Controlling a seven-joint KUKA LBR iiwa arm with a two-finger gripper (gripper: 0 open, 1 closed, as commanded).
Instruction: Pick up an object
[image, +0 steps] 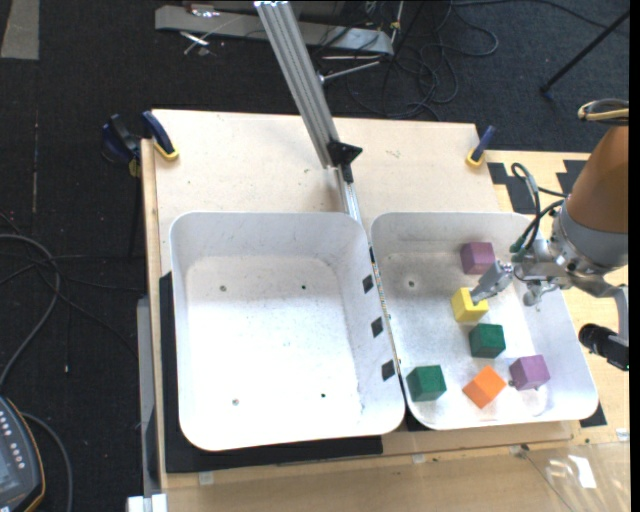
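The right bin (560, 300) holds several small blocks: a purple one (477, 256) at the back, a yellow one (467, 304), a dark green one (487, 340), a second green one (427, 382) at the front left, an orange one (485, 386) and another purple one (528, 372). My gripper (510, 288) hangs over this bin, just right of the yellow block and in front of the back purple block. Its fingers stand apart and nothing sits between them. One finger (487, 284) points at the yellow block's upper right corner.
The left bin (190, 300) sits beside the right one. A slanted metal pole (305, 85) rises from the back, between the bins. Clamps (160, 140) grip the board's back corners. The arm's grey and orange body (600, 200) overhangs the right bin's right side.
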